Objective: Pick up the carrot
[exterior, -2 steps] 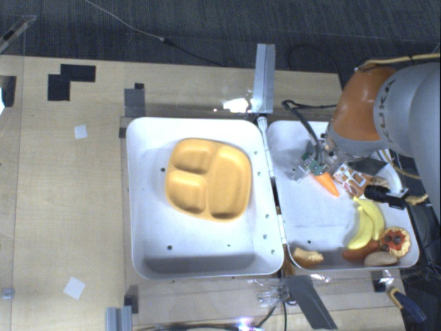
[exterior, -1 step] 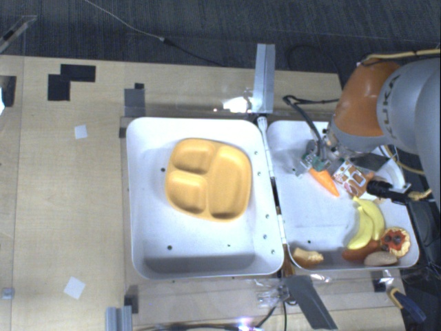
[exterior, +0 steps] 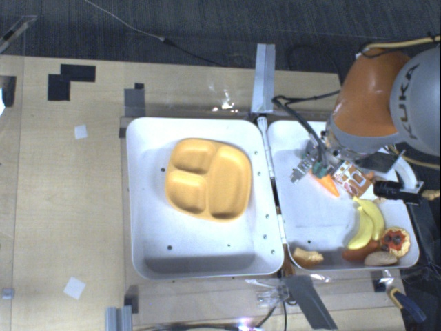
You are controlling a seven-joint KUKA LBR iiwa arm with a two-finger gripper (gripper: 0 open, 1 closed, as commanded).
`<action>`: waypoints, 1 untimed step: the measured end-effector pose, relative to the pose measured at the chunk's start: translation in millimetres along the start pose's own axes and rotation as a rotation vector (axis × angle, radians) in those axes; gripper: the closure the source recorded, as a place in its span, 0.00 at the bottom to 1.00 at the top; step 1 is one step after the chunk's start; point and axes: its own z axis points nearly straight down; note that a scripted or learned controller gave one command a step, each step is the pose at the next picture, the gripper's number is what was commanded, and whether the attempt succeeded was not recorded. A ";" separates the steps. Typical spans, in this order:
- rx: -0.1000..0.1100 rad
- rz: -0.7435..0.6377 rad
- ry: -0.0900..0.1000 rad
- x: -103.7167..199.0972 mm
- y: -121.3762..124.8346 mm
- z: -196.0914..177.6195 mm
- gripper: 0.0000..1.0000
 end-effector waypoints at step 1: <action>0.006 -0.068 0.006 52.9 -28.1 0.3 1.00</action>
